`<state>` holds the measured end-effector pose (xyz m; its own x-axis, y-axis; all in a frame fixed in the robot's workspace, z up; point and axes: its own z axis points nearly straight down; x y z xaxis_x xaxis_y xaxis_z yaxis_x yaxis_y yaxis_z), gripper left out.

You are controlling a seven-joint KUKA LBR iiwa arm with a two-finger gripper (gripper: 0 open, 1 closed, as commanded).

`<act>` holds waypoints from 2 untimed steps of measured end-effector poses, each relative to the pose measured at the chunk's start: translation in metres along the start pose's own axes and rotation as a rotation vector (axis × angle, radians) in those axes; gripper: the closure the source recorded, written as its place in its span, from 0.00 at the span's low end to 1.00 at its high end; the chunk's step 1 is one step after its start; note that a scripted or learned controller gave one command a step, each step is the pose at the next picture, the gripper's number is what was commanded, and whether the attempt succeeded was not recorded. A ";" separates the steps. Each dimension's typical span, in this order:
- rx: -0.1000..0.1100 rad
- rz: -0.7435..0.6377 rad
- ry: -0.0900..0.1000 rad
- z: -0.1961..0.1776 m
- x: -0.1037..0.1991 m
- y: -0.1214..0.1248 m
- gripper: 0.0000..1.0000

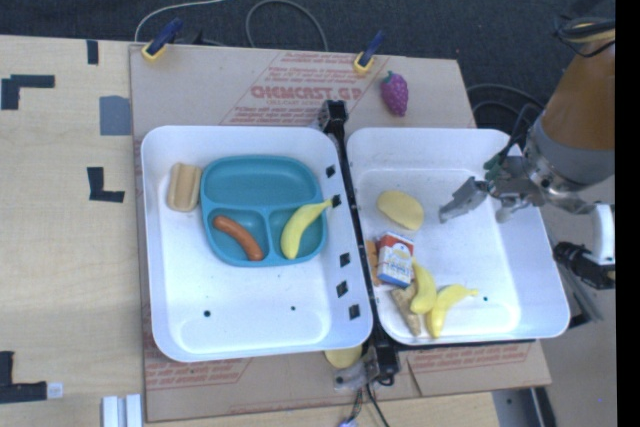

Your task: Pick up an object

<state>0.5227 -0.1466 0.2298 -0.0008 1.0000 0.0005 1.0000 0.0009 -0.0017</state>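
Camera view: the gripper (478,197) hangs over the right bin (530,310) near its right edge, fingers spread apart, grasping nothing and touching nothing. The yellow oval object (400,209) lies just left of it.

Yellow lemon (400,209) lies flat in right bin (520,315), upper-left.
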 end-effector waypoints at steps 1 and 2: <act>0.002 -0.004 0.000 0.059 0.035 0.050 0.00; -0.004 -0.001 -0.006 0.148 0.051 0.064 0.00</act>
<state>0.5864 -0.0953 0.0815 -0.0016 1.0000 -0.0050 1.0000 0.0016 0.0027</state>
